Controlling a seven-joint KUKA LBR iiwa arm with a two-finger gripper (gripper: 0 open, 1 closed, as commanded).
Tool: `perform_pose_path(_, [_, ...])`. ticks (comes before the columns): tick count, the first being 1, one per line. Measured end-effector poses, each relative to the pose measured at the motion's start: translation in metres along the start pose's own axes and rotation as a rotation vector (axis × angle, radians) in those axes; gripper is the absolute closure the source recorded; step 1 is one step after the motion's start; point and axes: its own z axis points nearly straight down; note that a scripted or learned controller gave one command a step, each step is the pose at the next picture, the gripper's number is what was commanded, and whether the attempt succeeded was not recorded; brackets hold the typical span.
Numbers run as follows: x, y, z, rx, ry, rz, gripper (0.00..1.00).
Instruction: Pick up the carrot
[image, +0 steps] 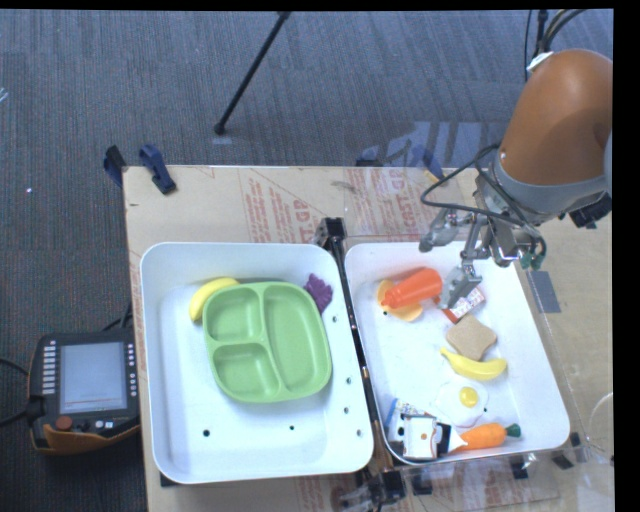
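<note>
Hovering open and empty at the right bin's far end, the two-finger gripper (466, 272) has not yet reached the orange plastic carrot (483, 435).

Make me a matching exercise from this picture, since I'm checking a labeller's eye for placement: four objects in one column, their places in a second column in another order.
Things:
1. carrot
2. green tray
3. toast slice
4. gripper

Places:
A. in the left bin
B. near corner of the right bin, beside the fried egg
C. above the right bin's far part
D. middle of the right bin, just above a banana

Pairs: 1-B, 2-A, 3-D, 4-C
</note>
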Motion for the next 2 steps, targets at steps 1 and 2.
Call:
perform_pose_path(1, [0.022,-0.019,0.164,-0.003,0.017,0.039,0.0])
perform_pose_path(2, [0.057,0.002,0.184,-0.001,0.005,-0.076,0.0])
